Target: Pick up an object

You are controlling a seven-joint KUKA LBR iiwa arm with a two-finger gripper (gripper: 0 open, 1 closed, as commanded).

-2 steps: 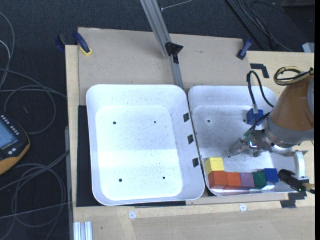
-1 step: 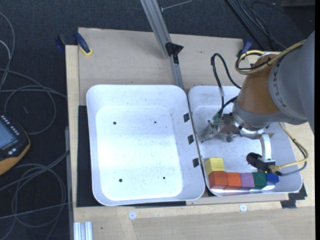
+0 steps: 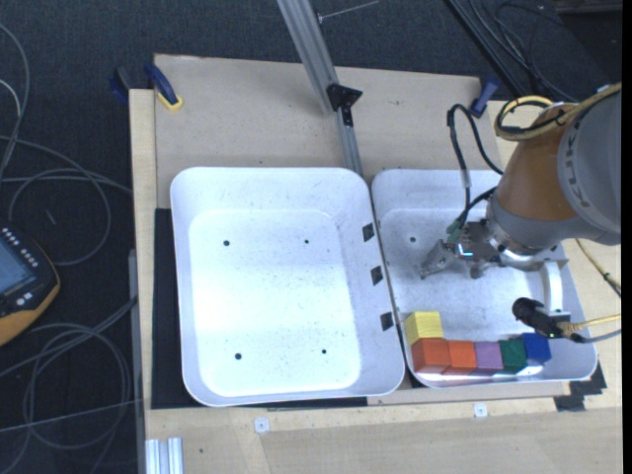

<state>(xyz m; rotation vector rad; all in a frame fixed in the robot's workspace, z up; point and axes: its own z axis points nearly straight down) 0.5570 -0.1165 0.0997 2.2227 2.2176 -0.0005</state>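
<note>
white plastic makes up both shallow bins on the wooden bench (image 3: pixel 257 97), which sit side by side with their inner rims touching. the left bin (image 3: pixel 197 265) shows a speckled floor with four small dark dots. the right bin (image 3: pixel 395 191) holds a row of small blocks pressed against its near wall: a yellow block (image 3: pixel 424 324) stands a little behind the row at the left end, then an orange-red block (image 3: pixel 431 354), a second orange block (image 3: pixel 461 355), a purple block (image 3: pixel 489 355), a green block (image 3: pixel 513 353) and a blue block (image 3: pixel 536 347) at the right end.

the grey arm, with its orange band (image 3: pixel 528 181), reaches in from the right above the right bin. the gripper (image 3: pixel 434 264) hangs low over the middle of that bin's floor, well behind the row of blocks, its two metal fingers (image 3: pixel 435 260) slanting down to the left. the fingers look close together with nothing visible between them, though how far apart they stand is hard to judge at this size. a slanted metal pole (image 3: pixel 311 42) crosses the bench above the seam between the bins
</note>
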